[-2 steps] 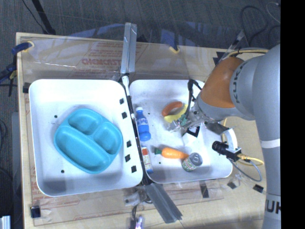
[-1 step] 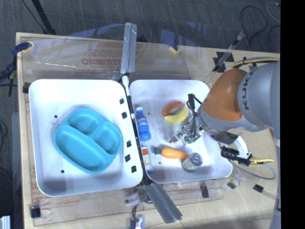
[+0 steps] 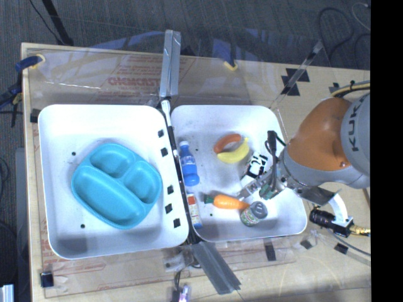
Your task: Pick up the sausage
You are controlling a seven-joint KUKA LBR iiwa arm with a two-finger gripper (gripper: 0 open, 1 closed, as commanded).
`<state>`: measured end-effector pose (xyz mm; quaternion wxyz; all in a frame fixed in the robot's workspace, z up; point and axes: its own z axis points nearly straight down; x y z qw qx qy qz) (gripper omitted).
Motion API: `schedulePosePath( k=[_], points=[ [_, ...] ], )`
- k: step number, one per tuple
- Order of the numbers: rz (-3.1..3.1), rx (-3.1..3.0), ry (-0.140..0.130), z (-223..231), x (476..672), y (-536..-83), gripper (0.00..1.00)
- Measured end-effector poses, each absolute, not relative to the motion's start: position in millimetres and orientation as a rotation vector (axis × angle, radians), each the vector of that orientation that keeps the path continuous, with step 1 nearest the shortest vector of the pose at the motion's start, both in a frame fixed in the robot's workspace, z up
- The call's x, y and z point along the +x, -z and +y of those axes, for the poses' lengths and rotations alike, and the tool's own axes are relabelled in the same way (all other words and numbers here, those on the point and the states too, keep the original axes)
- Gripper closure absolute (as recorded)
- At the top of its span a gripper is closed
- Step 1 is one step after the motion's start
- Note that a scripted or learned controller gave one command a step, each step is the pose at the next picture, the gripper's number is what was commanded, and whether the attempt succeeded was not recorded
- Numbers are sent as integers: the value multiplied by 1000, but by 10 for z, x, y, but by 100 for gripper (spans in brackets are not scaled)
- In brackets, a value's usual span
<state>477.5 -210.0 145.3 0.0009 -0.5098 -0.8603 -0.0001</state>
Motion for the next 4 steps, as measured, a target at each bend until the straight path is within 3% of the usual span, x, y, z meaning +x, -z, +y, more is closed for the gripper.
schedulePosePath(
  k=[1, 2, 3, 4],
  points=[
    [-2952, -1071, 1, -1884, 4939, -1129, 100],
    [-2974, -1025, -1, -1946, 5126, -934, 100],
    [-3076, -651, 0, -2102, 4880, -938, 100],
    [-3083, -622, 0, -1408, 5360, -1726, 100]
  ],
)
